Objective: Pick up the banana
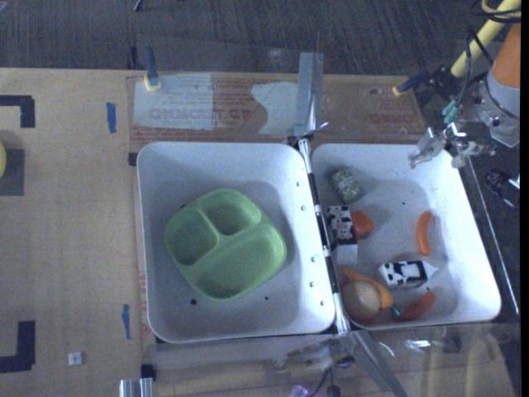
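The right bin [471, 246] holds several small toys. A yellow-orange curved piece [362, 278] lies at the bin's front left, against a round tan item [362, 300]; I cannot tell whether it is the banana. My gripper [440, 147] hovers over the bin's back right corner, well away from that piece. Its fingers [421, 154] are spread open with nothing between them.
Also in the right bin are a greenish jar [348, 184], a black-and-white block [340, 224], an orange sausage [425, 232], a cow-patterned toy [405, 274] and a red-orange carrot-like piece [416, 306]. A green divided plate [225, 244] lies in the left bin [165, 172].
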Robot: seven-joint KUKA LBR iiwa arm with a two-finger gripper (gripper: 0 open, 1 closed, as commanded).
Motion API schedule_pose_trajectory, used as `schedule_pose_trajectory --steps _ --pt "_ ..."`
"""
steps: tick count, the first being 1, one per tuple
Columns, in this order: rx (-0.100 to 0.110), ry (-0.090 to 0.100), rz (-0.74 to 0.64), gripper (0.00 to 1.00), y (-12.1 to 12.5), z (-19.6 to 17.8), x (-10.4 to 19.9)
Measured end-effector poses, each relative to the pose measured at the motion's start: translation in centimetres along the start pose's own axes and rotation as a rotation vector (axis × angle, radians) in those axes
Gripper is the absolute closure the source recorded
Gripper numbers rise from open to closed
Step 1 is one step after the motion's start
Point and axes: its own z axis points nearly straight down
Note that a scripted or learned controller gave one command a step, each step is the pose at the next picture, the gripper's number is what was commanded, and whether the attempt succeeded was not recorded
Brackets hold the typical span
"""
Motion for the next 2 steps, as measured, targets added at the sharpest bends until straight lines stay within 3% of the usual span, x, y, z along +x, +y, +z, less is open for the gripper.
schedule_pose_trajectory --steps 1,2 --pt "0.002 0.0 0.0 1.0 0.0 -0.8 0.0" --pt "-0.002 -0.001 -0.205 1.0 -4.6 -4.6 -4.5"
